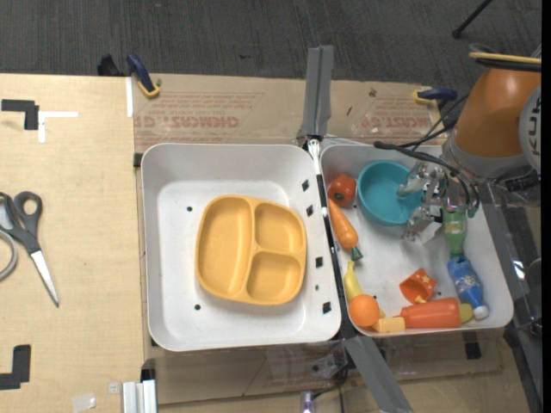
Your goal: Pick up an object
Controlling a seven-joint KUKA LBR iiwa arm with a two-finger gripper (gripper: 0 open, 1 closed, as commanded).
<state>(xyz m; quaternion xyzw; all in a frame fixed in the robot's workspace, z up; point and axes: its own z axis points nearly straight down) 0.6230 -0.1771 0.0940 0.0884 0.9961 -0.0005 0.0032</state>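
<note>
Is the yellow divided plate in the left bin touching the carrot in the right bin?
Apart. The camera view shows the yellow plate lying in the left bin, while the carrot lies beyond the bins' rims in the right bin.

Bright, even overhead lighting; shadows soft and short. Mild glare on white bin (232, 157) rims. Sharp focus across bench (69, 231); slight softness on orange arm band (495, 114) at right edge. No evident edge distortion.

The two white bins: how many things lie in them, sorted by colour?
Orange or yellow: 6 (divided plate, carrot, banana, orange, small cup, long bottle)
Red: 1 (tomato)
Teal: 1 (bowl)
Blue: 1 (bottle)
Green: 1 (bottle)
Total: 10
</note>
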